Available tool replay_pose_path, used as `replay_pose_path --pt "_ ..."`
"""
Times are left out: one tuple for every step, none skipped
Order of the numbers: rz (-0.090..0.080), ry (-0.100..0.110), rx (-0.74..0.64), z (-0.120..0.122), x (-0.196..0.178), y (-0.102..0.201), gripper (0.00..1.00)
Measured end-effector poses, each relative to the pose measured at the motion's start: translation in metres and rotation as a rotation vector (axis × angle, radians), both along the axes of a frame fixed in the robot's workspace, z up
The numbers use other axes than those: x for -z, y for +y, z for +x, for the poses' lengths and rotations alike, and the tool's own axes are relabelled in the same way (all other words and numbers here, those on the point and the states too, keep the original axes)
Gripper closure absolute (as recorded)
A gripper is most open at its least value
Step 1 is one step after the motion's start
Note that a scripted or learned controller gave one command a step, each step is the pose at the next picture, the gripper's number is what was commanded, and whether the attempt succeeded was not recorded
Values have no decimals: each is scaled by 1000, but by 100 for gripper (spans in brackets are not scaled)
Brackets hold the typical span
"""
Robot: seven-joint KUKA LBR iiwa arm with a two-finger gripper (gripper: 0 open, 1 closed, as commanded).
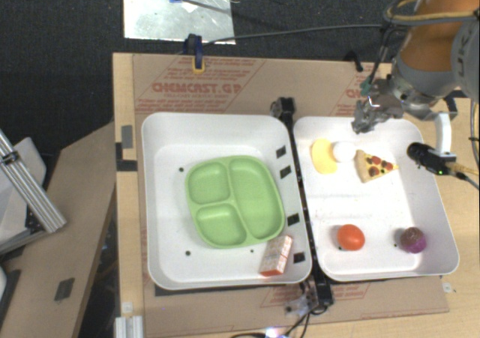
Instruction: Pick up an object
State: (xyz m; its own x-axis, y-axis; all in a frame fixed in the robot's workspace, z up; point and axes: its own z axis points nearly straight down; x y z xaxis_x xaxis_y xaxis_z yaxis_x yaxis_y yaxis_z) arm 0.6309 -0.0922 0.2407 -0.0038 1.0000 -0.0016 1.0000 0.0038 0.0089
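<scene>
Reaching in from the right, the arm (pixel 439 37) held its gripper (pixel 365 121) above the right bin's (pixel 442 213) far edge, just beyond the pizza slice (pixel 372 166), a tan wedge with red topping.

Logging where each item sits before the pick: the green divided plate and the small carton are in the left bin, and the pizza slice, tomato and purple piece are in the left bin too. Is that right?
Not quite. The camera view shows the green divided plate and small carton in the left bin, but the pizza slice, tomato and purple piece lie in the right bin.
</scene>
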Motion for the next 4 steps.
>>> replay_pose_path --pt "0 1 -1 2 -55 0 100" --pt "3 9 -5 -11 -35 56 100" --pt "3 8 -6 -27 -34 105 100" --pt "4 9 -6 -38 -30 152 100"
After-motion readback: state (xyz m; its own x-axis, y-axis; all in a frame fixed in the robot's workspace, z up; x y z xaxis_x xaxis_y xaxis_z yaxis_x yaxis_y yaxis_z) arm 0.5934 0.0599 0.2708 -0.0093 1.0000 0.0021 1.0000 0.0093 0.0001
